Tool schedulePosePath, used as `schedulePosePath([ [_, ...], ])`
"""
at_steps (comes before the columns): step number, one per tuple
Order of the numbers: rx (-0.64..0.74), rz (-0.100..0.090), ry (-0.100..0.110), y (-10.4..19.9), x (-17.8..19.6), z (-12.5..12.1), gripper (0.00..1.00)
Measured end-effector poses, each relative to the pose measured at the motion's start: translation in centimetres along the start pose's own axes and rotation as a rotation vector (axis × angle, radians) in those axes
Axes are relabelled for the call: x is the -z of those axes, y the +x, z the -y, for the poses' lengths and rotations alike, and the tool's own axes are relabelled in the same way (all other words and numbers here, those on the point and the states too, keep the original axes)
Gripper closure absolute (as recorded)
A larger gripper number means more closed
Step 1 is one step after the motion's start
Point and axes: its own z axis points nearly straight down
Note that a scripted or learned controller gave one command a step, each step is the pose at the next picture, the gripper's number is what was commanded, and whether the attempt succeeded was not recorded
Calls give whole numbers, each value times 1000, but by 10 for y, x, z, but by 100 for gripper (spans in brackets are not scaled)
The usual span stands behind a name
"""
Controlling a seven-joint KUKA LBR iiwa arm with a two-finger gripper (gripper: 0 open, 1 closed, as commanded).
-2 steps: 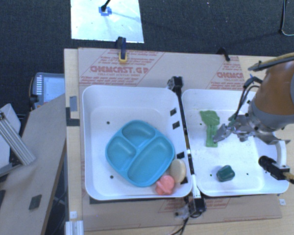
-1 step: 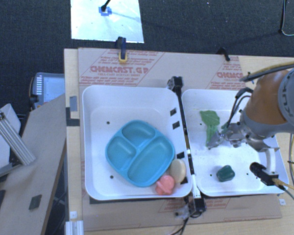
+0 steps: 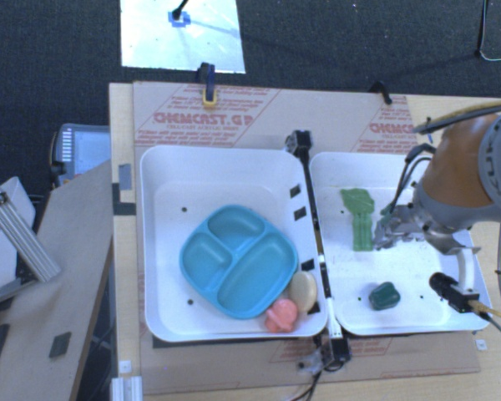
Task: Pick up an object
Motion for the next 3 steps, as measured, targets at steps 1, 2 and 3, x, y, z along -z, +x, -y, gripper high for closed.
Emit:
schedulePosePath([
  [1, 3, 1, -5, 4, 64, -2, 100],
  [2, 4, 1, -6, 5, 128, -5, 100],
  [3, 4, 1, -5, 5, 180, -6, 100],
])
